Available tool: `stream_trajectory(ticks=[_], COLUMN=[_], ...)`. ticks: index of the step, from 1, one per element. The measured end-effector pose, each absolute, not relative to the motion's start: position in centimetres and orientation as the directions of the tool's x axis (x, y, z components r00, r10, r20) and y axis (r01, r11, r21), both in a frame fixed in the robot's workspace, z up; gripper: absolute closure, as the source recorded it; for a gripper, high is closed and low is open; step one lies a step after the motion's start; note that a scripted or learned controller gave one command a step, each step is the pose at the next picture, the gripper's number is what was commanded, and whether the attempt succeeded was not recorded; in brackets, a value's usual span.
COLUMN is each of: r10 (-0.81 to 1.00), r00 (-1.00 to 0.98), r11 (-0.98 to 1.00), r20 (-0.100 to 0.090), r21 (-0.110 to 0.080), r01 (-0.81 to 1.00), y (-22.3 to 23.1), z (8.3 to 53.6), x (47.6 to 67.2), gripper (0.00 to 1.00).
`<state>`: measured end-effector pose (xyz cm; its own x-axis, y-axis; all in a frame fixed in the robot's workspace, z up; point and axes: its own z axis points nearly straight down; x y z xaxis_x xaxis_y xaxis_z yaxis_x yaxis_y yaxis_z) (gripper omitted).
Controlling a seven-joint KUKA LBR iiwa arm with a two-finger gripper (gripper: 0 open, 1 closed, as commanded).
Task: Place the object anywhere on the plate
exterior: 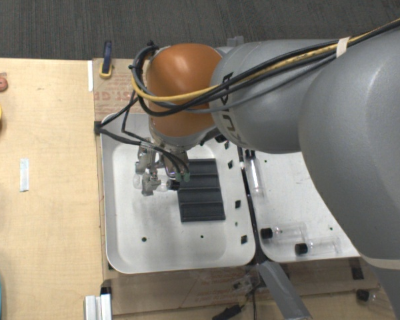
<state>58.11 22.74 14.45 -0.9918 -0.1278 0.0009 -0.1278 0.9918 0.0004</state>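
My big grey arm (333, 112) is closest. Under it sit two white bins; the left bin (130, 245) holds a black ridged block (201, 192). My gripper (148, 179) hangs just left of the block. I cannot tell how wide it is.

One fixed camera looks down at a slant on both white bins (120, 245), close above the surface (47, 145), arm (307, 92) entering from the right.
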Motion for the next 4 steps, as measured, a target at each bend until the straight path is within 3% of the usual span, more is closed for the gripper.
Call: stream_trajectory(ticks=[1,2,3,4], r10=[-0.230,-0.230,-0.225,-0.366], r00=[-0.973,-0.973,-0.974,-0.930], r11=[0.973,0.973,0.974,0.930], r20=[-0.002,-0.002,-0.005,-0.004], r21=[0.001,0.001,0.002,0.000], r01=[-0.230,-0.230,-0.225,-0.366], y=[22.8,22.8,22.7,22.9], z=[27.4,27.4,28.3,30.3], x=[55.7,55.8,55.9,55.1], gripper=[1.00,0.00,1.00,1.00])
